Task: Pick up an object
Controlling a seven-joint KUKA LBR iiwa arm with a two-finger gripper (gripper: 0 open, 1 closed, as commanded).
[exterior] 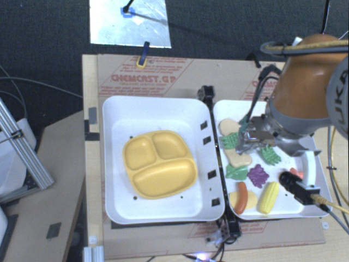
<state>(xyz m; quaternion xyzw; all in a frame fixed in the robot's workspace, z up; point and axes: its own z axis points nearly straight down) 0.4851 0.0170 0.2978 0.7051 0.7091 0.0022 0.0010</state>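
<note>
Looking from the left, you see the left bin (158,108) holding one thing: a yellow divided plate (159,164) with three compartments, lying flat near the bin's middle, nothing in its hollows. A black hinge strip (214,146) runs between this bin and the right bin (319,198), which carries all the toy food.

In the right bin, nearest the strip, you have a pale tan piece (228,126) at the top, a green leafy piece (231,141) just below it, then a beige flat piece (238,158), a green pepper-like piece (236,172) and, at the bottom, an orange-and-yellow sausage-like piece (240,197). Just to the right lie a purple grape bunch (258,174) and a yellow corn cob (268,197); another green piece (270,155) sits above the corn, and a small orange-red piece (295,173) peeks out beside a black part of the arm.

Your gripper (250,140) hangs low over the upper part of the right bin, its metal tip close above the green leafy piece and the beige piece. You cannot tell from this slant whether the fingers are apart or together, nor whether they touch either piece; nothing is visibly between them. The arm's orange band (305,75) bulks over the bin's right side.

Both bins rest on cardboard (163,72) spread across the worktop.
</note>
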